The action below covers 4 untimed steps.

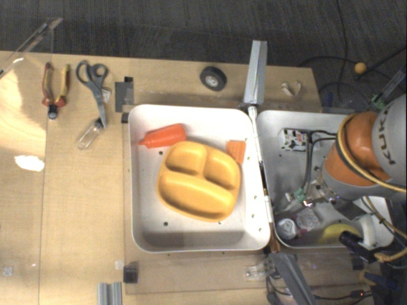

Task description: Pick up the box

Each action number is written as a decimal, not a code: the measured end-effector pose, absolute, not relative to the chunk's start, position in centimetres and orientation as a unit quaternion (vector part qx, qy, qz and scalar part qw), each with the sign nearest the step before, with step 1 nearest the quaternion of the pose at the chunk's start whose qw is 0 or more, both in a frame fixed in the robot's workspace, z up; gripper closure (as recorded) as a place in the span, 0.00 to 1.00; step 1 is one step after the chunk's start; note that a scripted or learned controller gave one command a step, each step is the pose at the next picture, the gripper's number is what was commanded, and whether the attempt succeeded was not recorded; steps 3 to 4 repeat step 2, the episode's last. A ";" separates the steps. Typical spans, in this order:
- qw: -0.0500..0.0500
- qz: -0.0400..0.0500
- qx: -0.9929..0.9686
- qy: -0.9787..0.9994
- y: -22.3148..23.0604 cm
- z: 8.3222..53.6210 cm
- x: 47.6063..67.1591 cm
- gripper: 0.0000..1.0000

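Observation:
A small white printed box [293, 138] lies at the back left of the right bin [275, 170]. A small orange box [236, 150] stands in the left bin [143, 189], against the yellow tray's right back corner. My gripper [304, 202] is low in the right bin, in front of the white box and well apart from it. It hovers just above a crumpled clear packet [309, 220]. The arm's grey and orange wrist [359, 151] hides the bin's right half.
A large yellow divided tray [198, 180] fills the middle of the left bin, with an orange bottle [163, 136] behind it. A small round can [286, 228] and a yellow object [332, 234] lie at the right bin's front. Scissors [95, 84], pliers [54, 88] and a tape roll [213, 78] rest on the bench.

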<state>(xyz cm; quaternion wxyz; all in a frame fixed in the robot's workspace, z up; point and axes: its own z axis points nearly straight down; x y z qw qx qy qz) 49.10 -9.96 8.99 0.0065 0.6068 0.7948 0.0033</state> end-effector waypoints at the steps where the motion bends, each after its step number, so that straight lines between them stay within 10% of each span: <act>1: 0.002 0.002 0.679 0.734 -15.1 16.3 49.4 0.00; 2: 0.006 0.003 0.604 0.797 -12.8 9.0 49.1 0.00; 4: 0.006 0.003 0.604 0.797 -12.8 9.0 49.1 0.00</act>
